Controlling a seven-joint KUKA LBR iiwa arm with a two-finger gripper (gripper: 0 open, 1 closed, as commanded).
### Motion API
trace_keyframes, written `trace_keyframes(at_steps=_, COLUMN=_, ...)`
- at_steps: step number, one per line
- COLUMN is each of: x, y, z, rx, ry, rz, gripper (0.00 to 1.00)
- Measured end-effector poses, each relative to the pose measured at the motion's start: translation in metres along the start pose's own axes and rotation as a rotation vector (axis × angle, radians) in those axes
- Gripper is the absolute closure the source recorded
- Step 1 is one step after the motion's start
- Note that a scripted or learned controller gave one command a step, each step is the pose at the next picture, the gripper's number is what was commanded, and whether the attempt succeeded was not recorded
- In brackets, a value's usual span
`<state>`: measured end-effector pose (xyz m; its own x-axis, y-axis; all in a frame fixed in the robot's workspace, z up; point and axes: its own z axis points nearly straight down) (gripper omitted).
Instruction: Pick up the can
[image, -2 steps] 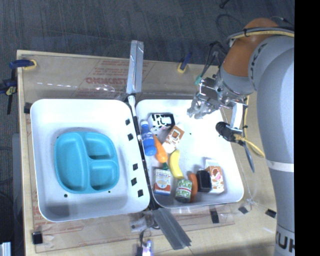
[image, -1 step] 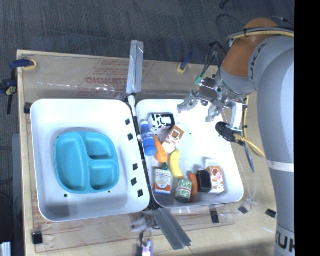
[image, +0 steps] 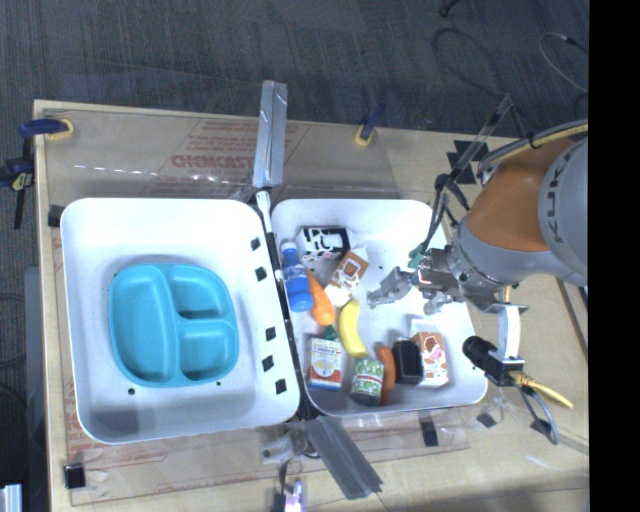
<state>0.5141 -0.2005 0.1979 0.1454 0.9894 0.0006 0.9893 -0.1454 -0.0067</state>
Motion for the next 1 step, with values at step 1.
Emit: trace_keyframes(at_steps=1, x=0.0015, y=0.0131, z=-0.1201, rx=-0.004, ry=-0.002, rz=-0.047, gripper=0.0)
